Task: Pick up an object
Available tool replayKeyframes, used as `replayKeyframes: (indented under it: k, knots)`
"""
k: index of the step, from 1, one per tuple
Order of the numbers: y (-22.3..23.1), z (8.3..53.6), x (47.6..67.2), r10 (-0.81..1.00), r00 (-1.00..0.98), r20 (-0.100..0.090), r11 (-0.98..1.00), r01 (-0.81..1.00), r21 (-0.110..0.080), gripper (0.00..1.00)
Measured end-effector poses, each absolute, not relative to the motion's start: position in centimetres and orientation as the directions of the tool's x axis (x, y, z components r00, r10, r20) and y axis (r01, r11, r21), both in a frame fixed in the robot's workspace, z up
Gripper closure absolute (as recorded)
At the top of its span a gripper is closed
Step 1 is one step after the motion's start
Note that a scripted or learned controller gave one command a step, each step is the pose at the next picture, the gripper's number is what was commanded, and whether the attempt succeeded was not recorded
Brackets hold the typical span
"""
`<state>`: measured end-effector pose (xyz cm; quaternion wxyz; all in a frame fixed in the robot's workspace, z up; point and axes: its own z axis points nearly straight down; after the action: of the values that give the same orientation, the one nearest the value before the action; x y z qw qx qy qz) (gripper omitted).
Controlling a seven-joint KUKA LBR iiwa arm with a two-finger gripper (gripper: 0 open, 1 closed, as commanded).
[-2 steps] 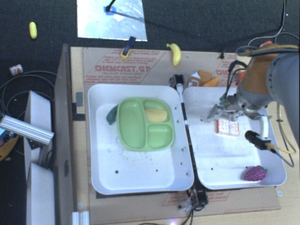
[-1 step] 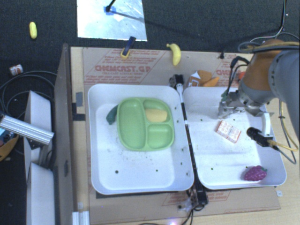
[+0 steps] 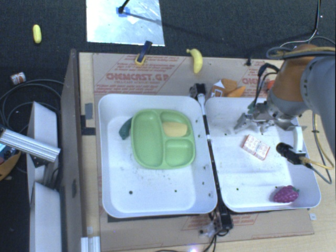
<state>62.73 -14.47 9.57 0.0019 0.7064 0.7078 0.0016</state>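
- Gripper (image 3: 251,121) low over right bin (image 3: 231,193); fingers spread apart, nothing between them.
- Pink-white box (image 3: 255,147) just beside it; magenta berry (image 3: 285,194) near front corner.
- Left bin (image 3: 113,193) holds green divided plate (image 3: 157,140).
- Cardboard bench (image 3: 168,70), dark carpet (image 3: 47,4) behind.

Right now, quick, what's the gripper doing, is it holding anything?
Gripper: low over the right bin, above and left of the small red-and-white box; whether it is open or shut cannot be told, and nothing shows in it.

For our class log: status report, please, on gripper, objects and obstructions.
Gripper low in right bin, nothing between fingers. Pink-patterned box just beside it. Raspberry at front corner. No obstruction.
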Motion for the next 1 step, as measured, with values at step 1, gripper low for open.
replayKeyframes:
  k: [1]
  knots:
    - [-18.7,17.08,65.93,1.0,0.0,-0.004,0.0,1.0,0.011,0.0]
